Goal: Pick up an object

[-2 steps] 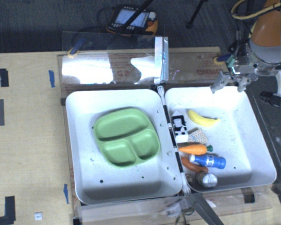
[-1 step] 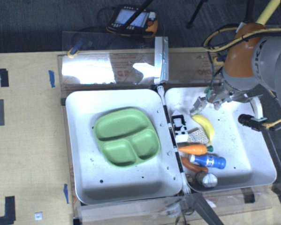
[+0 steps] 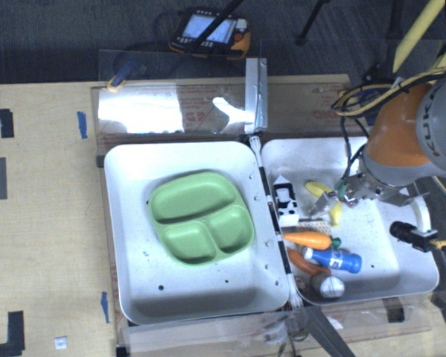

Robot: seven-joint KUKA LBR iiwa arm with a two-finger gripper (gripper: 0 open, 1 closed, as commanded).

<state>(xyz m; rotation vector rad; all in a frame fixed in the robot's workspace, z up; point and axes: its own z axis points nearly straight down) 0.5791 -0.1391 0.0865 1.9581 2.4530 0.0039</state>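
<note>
Lying in the right bin (image 3: 414, 272), right of frame centre, are several small things: a yellow piece (image 3: 318, 189), an orange carrot (image 3: 310, 239), a blue bottle (image 3: 339, 262) and a round silver thing (image 3: 331, 285) near the lower edge. All look light toys of stiff, smooth plastic, likely slippery; the carrot seems best gripped across its middle. The gripper (image 3: 330, 200) sits just beside the yellow piece; whether the jaws are wide or narrow I cannot tell. A green tray (image 3: 201, 216) lies in the left bin (image 3: 129, 239) on the worktop (image 3: 46, 220).
</note>
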